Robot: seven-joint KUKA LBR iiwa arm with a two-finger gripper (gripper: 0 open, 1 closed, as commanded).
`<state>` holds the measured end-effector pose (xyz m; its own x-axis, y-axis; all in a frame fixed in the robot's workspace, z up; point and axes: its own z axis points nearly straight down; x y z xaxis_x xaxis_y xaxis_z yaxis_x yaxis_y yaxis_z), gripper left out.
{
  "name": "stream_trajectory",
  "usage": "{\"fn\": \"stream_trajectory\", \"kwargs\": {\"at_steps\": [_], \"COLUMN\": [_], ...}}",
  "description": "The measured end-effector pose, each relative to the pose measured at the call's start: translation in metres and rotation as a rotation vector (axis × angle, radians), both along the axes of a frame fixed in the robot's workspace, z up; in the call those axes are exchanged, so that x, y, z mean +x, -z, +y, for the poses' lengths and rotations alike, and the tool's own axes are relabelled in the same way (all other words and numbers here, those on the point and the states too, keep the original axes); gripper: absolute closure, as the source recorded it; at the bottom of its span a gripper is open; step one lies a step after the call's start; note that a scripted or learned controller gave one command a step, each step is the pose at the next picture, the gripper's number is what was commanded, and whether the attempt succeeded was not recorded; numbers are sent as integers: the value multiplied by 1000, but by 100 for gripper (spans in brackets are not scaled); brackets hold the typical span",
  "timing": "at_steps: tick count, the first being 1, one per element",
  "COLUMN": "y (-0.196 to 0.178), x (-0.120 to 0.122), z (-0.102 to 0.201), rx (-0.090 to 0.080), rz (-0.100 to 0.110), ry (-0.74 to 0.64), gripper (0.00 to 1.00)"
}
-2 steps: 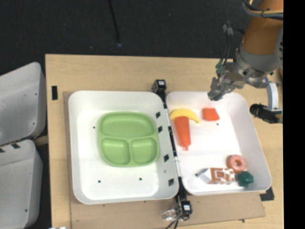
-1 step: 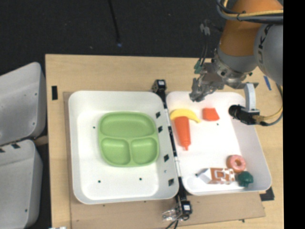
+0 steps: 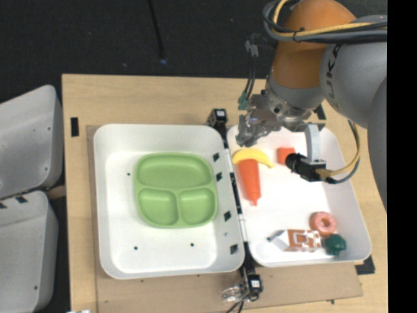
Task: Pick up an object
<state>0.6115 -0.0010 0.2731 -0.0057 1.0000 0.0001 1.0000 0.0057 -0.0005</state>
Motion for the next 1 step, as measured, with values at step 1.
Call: {"fn": "stream_trajectory", "kwargs": {"at_steps": [1], "y": [-1], "x": [-2], "z": [47], "rx": [-1], "rz": [-1], "ry": [0], "gripper": [100]}}
